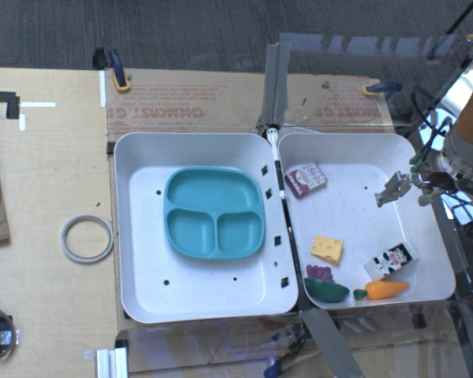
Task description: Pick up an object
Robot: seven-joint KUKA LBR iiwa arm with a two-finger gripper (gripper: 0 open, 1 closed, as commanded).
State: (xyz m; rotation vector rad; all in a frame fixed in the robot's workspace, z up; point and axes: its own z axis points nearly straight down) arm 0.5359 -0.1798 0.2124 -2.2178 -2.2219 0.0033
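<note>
My arm (465, 124) reaches in over the bench's right edge, my pincer (408, 189) spread open, holding nothing.

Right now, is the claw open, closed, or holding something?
Claw: cannot be told from this view; nothing is seen between it, above the right bin.

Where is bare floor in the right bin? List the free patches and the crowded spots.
Right bin: bare in the middle, between red carton, cheese wedge and gripper. Crowded along the near edge: grapes, green piece, carrot, black-and-white carton.
</note>
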